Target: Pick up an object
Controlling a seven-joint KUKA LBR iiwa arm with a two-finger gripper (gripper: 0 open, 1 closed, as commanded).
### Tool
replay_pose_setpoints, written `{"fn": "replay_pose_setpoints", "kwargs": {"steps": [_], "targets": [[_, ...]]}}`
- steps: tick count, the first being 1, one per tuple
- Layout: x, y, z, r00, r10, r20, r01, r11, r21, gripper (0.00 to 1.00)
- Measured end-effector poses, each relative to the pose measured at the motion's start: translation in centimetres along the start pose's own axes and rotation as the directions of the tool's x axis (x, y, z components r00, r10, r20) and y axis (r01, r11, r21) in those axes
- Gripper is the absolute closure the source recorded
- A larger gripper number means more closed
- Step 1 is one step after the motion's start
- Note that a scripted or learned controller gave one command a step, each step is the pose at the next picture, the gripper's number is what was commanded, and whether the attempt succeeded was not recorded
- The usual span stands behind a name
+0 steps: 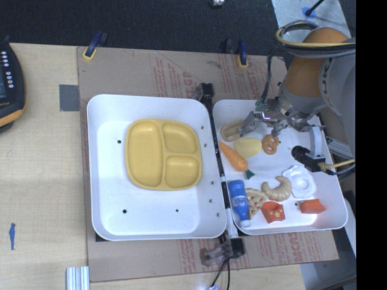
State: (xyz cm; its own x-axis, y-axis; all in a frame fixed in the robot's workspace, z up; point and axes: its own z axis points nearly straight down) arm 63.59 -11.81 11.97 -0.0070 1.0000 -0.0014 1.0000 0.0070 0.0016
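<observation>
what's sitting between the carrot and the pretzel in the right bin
In the camera view, a pale yellow lemon-like piece lies between the carrot and the small pretzel, close to both.

Arm (pixel 314 65) reaching from right, hand (pixel 261 121) lowered.

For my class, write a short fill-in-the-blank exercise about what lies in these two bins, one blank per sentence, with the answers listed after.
1. The yellow divided tray lies in the ____ bin of the camera view.
2. The carrot is coloured ____.
3. The yellow divided tray has ____ compartments.
4. The gripper hangs over the ____ bin of the camera view, near that bin's far end.

Missing words: left; orange; three; right
</observation>
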Motion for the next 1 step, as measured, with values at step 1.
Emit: {"fn": "replay_pose_setpoints", "kwargs": {"steps": [1], "targets": [[-5.55, -0.82, -5.36, 1.000, 0.008, 0.002, -0.008, 1.000, -0.001, 0.00]]}}
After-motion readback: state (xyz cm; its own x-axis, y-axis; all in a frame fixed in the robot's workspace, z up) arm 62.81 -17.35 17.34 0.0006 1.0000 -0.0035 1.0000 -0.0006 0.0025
